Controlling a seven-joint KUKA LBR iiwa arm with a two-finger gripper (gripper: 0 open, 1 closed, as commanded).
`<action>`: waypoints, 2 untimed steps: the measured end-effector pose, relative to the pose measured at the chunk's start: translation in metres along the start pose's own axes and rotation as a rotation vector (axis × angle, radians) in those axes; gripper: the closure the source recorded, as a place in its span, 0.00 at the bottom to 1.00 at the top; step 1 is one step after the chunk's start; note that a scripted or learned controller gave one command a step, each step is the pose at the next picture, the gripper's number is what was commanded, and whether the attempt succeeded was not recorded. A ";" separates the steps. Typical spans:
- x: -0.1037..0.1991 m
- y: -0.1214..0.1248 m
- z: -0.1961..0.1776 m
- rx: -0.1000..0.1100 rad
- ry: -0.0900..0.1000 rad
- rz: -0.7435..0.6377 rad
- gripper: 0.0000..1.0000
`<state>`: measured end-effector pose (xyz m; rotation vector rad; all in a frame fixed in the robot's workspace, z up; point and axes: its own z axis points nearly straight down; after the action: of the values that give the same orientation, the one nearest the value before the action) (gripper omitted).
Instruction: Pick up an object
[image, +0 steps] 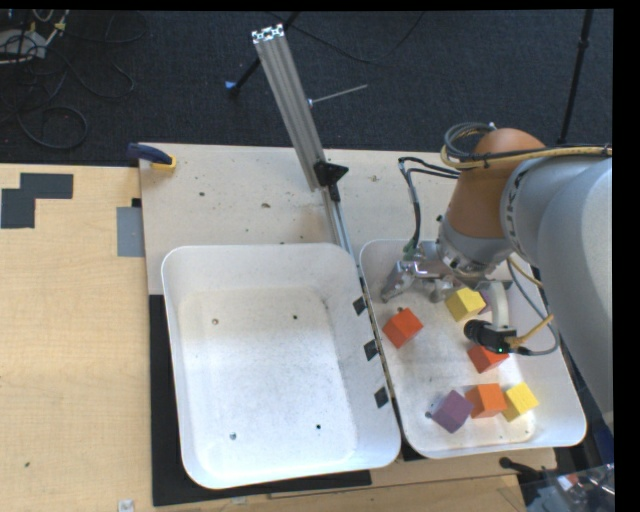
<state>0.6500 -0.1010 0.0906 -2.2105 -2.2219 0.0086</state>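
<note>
Orange cube (402, 327) sits in the right bin (560, 425), near its left wall — closest to the gripper (412, 274), just above it. Whether that pincer is spread, we cannot tell. We'd descend squarely, straddling flat faces.

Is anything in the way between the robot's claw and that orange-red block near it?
Nothing visible is. The gripper sits at the top left of the right bin, and the orange-red block lies just below it with bare bin floor between. The yellow block is off to the side, not in the path.
</note>
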 end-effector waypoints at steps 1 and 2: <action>0.000 0.000 0.000 -0.006 -0.001 0.002 0.00; -0.001 0.000 -0.010 -0.004 0.000 0.005 1.00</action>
<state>0.6497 -0.1019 0.1007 -2.2179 -2.2193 0.0038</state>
